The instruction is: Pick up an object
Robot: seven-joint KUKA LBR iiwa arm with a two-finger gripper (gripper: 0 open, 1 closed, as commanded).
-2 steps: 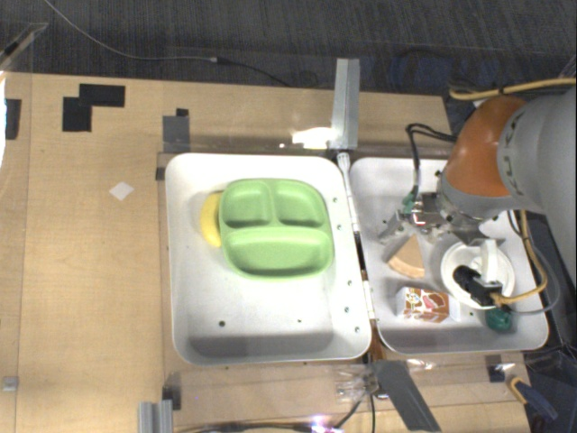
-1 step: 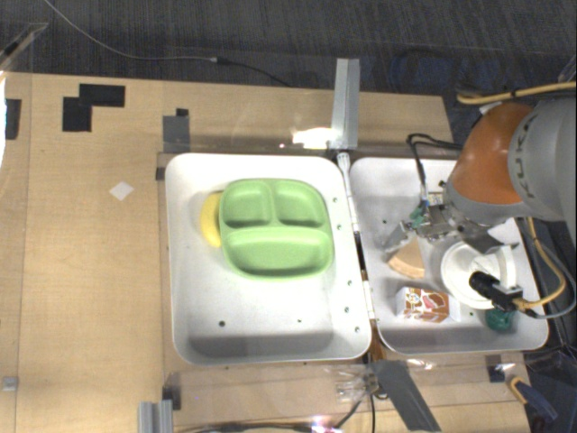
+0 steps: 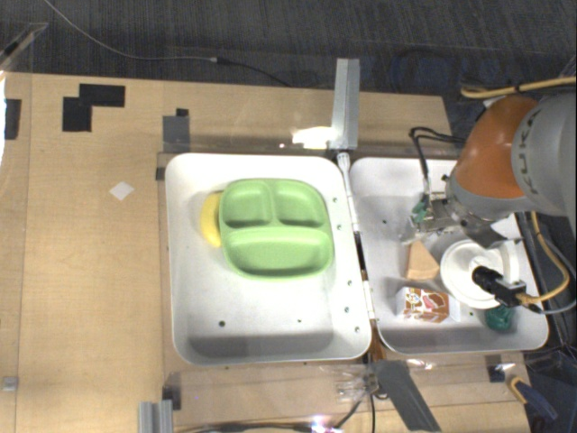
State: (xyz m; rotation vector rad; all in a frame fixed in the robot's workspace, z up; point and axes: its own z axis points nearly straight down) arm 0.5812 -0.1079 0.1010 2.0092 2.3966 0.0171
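The arm (image 3: 518,156) reaches in from the right of the frame, and the gripper (image 3: 431,216) hangs low over the upper middle of the right bin (image 3: 383,183); whether it is open or closed, I cannot tell. Just below it lies a tan wedge (image 3: 420,262), with a small printed packet (image 3: 425,305) further down and a white cup (image 3: 469,273) to the right, beside a teal piece (image 3: 501,320). The wedge is nearest, so it looks the likely pick: probably light and stiff, best pinched across its narrow sides. The packet would likely be thin and slippery against the bin floor. In the left bin (image 3: 261,332) sits a green divided plate (image 3: 273,225), covering most of a yellow thing (image 3: 209,219)
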